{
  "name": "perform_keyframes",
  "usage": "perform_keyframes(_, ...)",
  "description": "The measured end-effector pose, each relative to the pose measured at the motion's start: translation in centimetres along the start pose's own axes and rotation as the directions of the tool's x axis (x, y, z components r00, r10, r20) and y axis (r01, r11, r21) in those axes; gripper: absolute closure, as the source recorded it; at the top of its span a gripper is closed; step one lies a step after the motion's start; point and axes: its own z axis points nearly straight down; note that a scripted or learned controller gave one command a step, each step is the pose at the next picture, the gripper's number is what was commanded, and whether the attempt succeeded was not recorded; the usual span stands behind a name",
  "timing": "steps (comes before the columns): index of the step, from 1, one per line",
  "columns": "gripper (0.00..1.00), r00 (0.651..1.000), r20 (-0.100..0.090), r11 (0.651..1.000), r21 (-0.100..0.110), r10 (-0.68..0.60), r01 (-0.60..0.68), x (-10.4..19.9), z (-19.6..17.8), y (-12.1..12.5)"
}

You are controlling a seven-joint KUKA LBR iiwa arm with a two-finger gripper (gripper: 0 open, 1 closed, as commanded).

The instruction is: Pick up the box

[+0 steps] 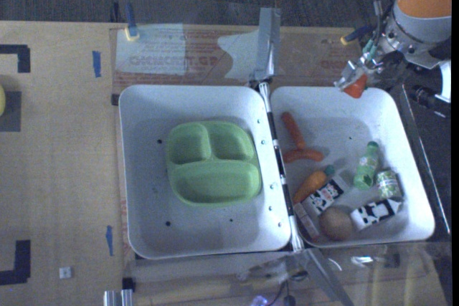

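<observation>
Nearest, the box (375,213) with cow patches lies in the right bin's (401,107) front corner beside a potato (336,223), untouched. Pickup has not begun: the pincer (356,81) hangs over that bin's far rim, pinching something orange (354,88).

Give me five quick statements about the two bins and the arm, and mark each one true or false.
1. The green divided tray lies in the left bin. True.
2. The gripper is down among the items in the right bin. False: it is at that bin's far rim, apart from them.
3. A carrot lies in the right bin. True.
4. The two cow-patterned boxes sit on the green tray. False: both are in the right bin, near its front edge.
5. The green bottle lies in the left bin. False: it is in the right bin.
</observation>
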Motion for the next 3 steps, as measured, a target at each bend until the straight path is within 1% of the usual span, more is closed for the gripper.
perform_keyframes(1,1.00,0.861,-0.006,0.861,0.001,-0.509,0.509,1.2,5.3,-6.7)
perform_keyframes(2,1.00,0.746,0.002,0.746,-0.002,-0.665,0.665,-2.4,1.3,-3.5)
perform_keyframes(3,1.00,0.793,0.002,0.793,-0.001,-0.609,0.609,-6.9,-3.0,-6.8)
